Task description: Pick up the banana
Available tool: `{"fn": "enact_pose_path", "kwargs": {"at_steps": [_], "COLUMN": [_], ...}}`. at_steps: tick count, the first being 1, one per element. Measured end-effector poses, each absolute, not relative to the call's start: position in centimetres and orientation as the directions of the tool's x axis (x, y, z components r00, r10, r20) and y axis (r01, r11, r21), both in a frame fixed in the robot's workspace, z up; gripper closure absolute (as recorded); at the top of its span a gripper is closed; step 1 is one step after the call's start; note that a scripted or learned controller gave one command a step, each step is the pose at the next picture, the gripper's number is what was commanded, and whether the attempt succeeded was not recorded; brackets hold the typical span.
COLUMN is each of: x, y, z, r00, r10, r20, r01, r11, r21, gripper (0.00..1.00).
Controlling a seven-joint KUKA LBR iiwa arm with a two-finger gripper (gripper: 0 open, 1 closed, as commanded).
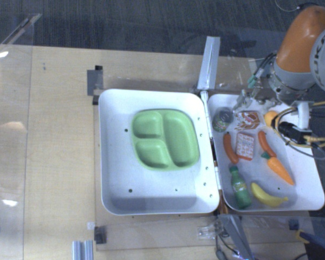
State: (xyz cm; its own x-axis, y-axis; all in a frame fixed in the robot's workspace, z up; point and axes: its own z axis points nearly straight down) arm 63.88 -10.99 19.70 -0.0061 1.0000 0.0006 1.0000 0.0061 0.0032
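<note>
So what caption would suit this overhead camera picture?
Banana lies in the right bin among toy foods; green divided plate sits in the left bin.

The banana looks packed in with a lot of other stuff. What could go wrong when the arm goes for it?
The banana lies in the near corner of the right bin, close to the wall, so the fingers may bump the rim. A green bottle sits just beside it and a carrot just above, so either might get nudged or grabbed instead. Its curved skin might also slip free.
</note>
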Motion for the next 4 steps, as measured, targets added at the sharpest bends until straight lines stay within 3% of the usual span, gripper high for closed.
{"fn": "enact_pose_path", "kwargs": {"at_steps": [1, 2, 3, 4], "x": [60.0, 52.1, 52.4, 58.6], "y": [-20.5, -20.6, -20.6, -20.4], "z": [12.4, 9.0, 10.3, 13.5], "r00": [-0.071, -0.366, -0.367, -0.442], "r10": [0.997, 0.931, 0.930, 0.897], "r20": [-0.001, -0.009, -0.015, -0.004], "r01": [0.997, 0.930, 0.930, 0.897], "r11": [0.071, 0.366, 0.367, 0.442], "r21": [0.003, 0.014, 0.023, 0.007], "gripper": [0.00, 0.00, 1.00, 1.00]}}
